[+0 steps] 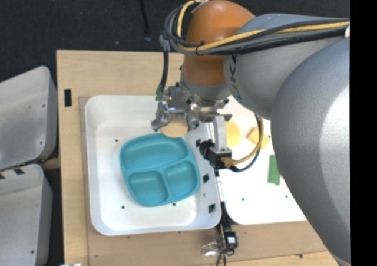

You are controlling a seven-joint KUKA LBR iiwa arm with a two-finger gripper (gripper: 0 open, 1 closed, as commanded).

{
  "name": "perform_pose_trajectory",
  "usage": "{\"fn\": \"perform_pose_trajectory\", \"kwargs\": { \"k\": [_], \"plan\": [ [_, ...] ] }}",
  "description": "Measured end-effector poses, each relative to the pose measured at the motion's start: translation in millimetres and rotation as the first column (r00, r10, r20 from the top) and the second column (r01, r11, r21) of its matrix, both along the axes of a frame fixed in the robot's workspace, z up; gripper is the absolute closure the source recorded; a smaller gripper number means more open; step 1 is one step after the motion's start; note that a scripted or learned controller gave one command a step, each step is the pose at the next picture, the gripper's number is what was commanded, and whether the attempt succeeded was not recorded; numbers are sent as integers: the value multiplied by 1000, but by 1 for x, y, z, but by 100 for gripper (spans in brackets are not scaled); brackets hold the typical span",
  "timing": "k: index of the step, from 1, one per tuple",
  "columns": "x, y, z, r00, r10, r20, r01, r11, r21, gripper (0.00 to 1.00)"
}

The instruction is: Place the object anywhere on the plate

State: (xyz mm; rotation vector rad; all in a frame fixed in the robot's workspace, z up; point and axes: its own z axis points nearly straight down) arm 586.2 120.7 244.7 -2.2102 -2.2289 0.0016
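A teal plate (159,170) with three compartments lies in the left white bin (106,200). My gripper (172,118) hangs over the plate's far edge, under the orange wrist band. A flat, round tan object (173,131) shows just beneath the gripper, at the plate's far rim. The gripper body hides the top of the object, so I cannot make out whether it is held or resting there.
The right bin (259,209) holds yellow pieces (234,135) near its far left and a green piece (274,169) further right, partly hidden by the arm. The grey arm covers most of that bin. A cable (250,156) loops down beside the wrist.
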Motion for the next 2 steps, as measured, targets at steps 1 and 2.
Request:
{"fn": "perform_pose_trajectory", "kwargs": {
  "k": [1,2],
  "plan": [
    [-20,50,0,1000,-1,-3,1,1000,-2,100],
    [-19,47,0,1000,-5,-3,5,1000,-3,0]
  ]
}}
